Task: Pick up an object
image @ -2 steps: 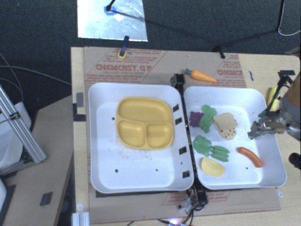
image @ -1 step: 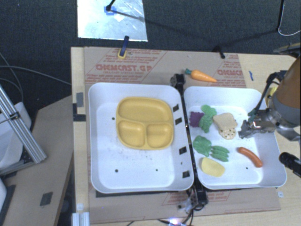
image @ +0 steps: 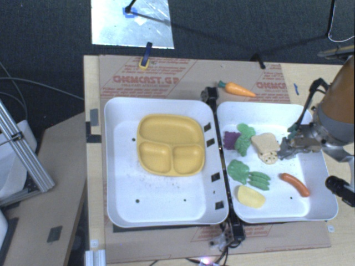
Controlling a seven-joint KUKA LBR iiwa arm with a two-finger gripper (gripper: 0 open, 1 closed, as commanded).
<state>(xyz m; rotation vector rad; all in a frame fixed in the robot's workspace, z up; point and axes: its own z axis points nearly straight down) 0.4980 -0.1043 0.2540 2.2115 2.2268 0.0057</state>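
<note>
The arm enters from the right edge of the frame. The gripper (image: pixel 284 149) is seen low over the right bin (image: pixel 316 206), right of centre in the picture. The fingers are dark and small at this slant; whether they are parted or closed cannot be told. Nothing is seen between them.

Nearest thing: the bread (image: pixel 265 147), a tan slice with a speckled lower edge, lying just left of the fingertips, touching them or nearly so; contact cannot be settled. It is taken as the likely target. Its long axis runs from upper left to lower right, roughly crossing the line along which the gripper points.

Other items in the right bin:
- sausage (image: pixel 294 184), below and slightly right of the gripper, long axis upper left to lower right, apart from the fingers.
- green veg (image: pixel 248 174), lower left of the gripper.
- yellow piece (image: pixel 250 197), near the bin's lower edge.
- green and purple pieces (image: pixel 237 138), just left of the bread.

Outside the bins, a carrot (image: pixel 237 89) lies on the board above the right bin. The left bin (image: pixel 119 204) holds a yellow tray (image: pixel 170 144), well apart from the gripper.

Judgement: a short shift leftward would be needed to centre the fingers over the bread. A grasp across its short width seems favoured. Crowding by the green piece on its far side is noted as a risk.
</note>
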